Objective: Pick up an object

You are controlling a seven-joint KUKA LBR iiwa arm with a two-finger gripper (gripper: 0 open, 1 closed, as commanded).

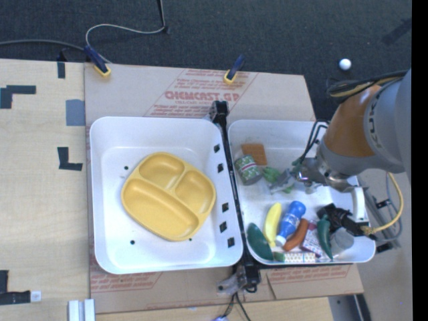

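Poised with gripper (pixel 294 179) low in right bin (pixel 287 138), beside green toy (pixel 273 175) — probably lining up a pick; cannot tell grip state.

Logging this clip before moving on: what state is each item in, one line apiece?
yellow divided plate: lying flat in the left bin, tilted diagonally
banana: lying in the right bin
blue bottle: on its side beside the banana
gripper: low over the right bin, nothing visibly held

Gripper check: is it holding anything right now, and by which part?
Cannot be told. The tool sits low in the right bin beside a green item, but the view shows nothing clearly between its tips.
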